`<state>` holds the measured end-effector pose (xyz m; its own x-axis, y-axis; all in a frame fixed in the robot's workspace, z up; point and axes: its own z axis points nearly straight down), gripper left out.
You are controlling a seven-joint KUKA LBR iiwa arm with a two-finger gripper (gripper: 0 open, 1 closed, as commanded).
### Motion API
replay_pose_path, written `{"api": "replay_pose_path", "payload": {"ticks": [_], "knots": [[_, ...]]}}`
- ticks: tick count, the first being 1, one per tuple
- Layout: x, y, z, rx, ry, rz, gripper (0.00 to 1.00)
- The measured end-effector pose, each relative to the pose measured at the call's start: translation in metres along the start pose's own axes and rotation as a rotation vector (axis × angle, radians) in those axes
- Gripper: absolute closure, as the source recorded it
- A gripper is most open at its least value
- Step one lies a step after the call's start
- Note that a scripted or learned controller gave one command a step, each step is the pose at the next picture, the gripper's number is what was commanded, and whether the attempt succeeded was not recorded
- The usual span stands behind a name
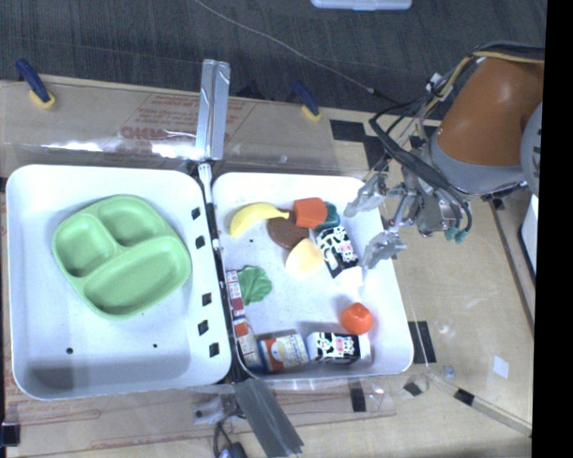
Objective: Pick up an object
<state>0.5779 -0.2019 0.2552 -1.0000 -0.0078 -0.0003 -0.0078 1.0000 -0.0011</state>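
Surface (508, 325): carrying two white bins side by side.

Left bin (29, 355), far from the end effector: holding a green divided plate (122, 253); rigid, broad, poor for a two-finger pinch.

Right bin (395, 340), lying directly beneath and beside the end effector: holding all small items.

End effector (385, 227): hovering over the bin's outer wall, gripping nothing; finger spread impossible to judge here.

Milk carton with cow print (336, 249), just beside the end effector toward the bin's middle: probably light, stiff-walled, flat-sided; taking hold across the flat faces looking most reliable. Likeliest target.

Second cow-print carton (339, 347), well below the end effector, lying against the near wall beside an orange-labelled packet (284, 350); wall crowding the approach.

Banana (257, 217), farther in: likely hollow plastic, smooth, curved; slipping probable unless pinched mid-body.

Pale yellow rounded piece (304, 258), touching a brown piece (284, 233) and near an orange block (309, 212): clustered, risking nudging neighbours.

Green leafy piece (254, 284): thin, probably flexible.

Small orange fruit (357, 318), near below the end effector: round, rolling easily.
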Motion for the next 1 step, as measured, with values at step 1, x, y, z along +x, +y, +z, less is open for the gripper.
{"api": "replay_pose_path", "payload": {"ticks": [1], "knots": [[-0.009,-0.0057,0.1608,0.001,-0.006,0.104,0.0]]}}
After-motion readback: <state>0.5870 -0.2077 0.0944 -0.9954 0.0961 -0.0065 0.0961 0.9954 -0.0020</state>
